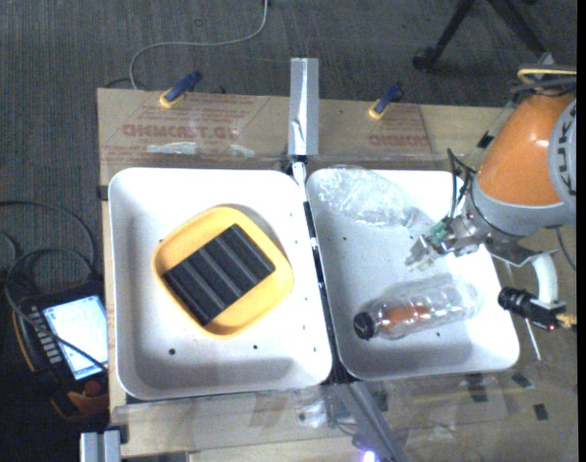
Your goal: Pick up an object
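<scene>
Bins, two, shallow and white, stood side by side on a brown bench (177, 128), divided by a narrow dark seam. Left bin (139, 345) held one item: a yellow tray-like object with rounded corners (224, 269), set at a slant near the bin's middle, its top carrying a black ribbed insert. Right bin (369, 359) held two items. First, a clear plastic bottle (418, 309) lying on its side toward the near edge, dark cap pointing left, with an orange-brown patch visible inside it. Second, a crumpled piece of clear plastic wrap or bag (366, 197) in the far left corner of that bin, well apart from the bottle. Arm entered from the right, its orange band (525, 152) large over the right bin's far right corner, grey housing beneath it. Gripper (429, 244) hung over the right side of the right bin, just beyond the bottle and to the right of the crumpled plastic; whether it was open or closed could not be told at this size, and nothing was seen held in it. Two clamps with yellow and blue handles (180, 89) sat at the bench's far edge, with an upright metal strip (303, 104) between them.
</scene>
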You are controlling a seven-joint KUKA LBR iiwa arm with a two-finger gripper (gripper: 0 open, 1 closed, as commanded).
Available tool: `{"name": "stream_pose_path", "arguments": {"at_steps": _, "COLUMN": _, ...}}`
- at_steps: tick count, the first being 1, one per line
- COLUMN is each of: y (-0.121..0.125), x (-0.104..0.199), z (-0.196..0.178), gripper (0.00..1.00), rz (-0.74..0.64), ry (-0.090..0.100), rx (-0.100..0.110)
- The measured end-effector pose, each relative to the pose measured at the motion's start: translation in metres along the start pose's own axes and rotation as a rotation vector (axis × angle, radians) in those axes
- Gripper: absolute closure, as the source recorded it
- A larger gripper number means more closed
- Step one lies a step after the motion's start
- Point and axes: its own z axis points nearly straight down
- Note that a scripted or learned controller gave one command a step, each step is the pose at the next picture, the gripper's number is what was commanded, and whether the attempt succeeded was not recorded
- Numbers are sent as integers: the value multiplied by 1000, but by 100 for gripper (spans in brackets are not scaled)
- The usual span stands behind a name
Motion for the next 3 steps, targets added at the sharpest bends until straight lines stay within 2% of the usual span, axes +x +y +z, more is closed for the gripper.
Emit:
{"name": "stream_pose_path", "arguments": {"at_steps": 1, "y": 0, "x": 0, "z": 0, "gripper": 0, "rz": 0, "ry": 0, "rx": 0}}
{"name": "stream_pose_path", "arguments": {"at_steps": 2, "y": -43, "x": -43, "z": 87, "gripper": 0, "rz": -53, "ry": -6, "rx": -11}}
{"name": "stream_pose_path", "arguments": {"at_steps": 3, "y": 12, "x": -71, "z": 88, "gripper": 0, "rz": 161, "ry": 14, "rx": -8}}
